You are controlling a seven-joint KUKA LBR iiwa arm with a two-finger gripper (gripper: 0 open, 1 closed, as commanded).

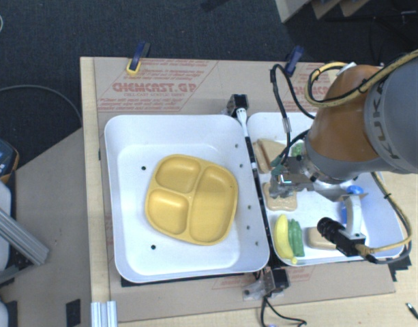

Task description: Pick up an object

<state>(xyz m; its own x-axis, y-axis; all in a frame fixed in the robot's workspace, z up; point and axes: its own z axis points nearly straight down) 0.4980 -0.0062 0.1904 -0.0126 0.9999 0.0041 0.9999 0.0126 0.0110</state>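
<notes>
Yellow three-compartment plate (192, 199), lying flat and face up, middle of the left bin (120, 182), tan wedge (266, 154) at 11 o'clock in the right bin (380, 218), yellow banana-shaped piece (284, 238) at 7 o'clock, green piece (295, 238) against its 3 o'clock side, tan block (316, 240) near 6 o'clock.
</notes>
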